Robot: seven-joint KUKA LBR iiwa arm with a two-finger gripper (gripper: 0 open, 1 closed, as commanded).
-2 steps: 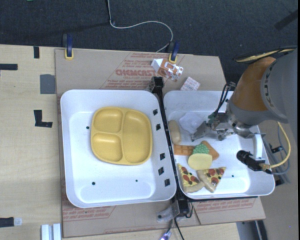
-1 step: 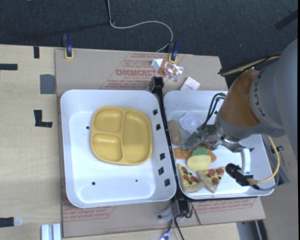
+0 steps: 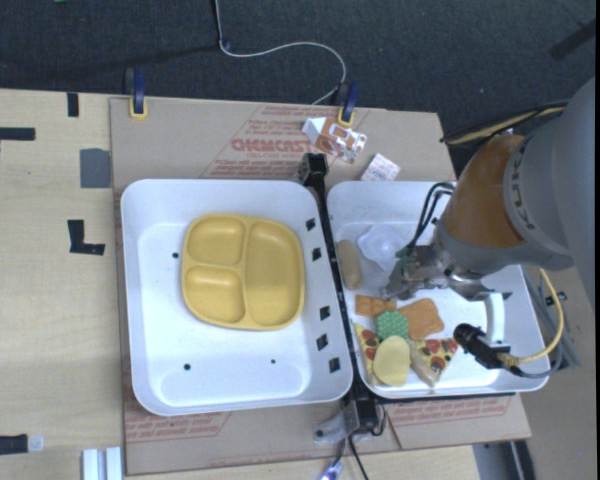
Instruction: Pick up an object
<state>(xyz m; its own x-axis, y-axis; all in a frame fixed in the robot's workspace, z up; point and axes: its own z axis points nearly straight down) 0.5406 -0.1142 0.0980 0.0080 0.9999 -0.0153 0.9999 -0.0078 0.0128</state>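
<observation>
The right bin holds several toy food pieces: a tan bread-like piece, a green waffle piece, an orange slab, a yellow-green pear shape, a pizza slice and a small orange piece. My gripper hangs low over the middle of this bin, just above the orange slab and green piece. A clear wrapper lies beside it.
The left bin holds a yellow divided plate. A black divider runs between the bins. Snack packets lie on the cardboard behind the bins. The arm's grey body and orange band cover the right bin's far right side.
</observation>
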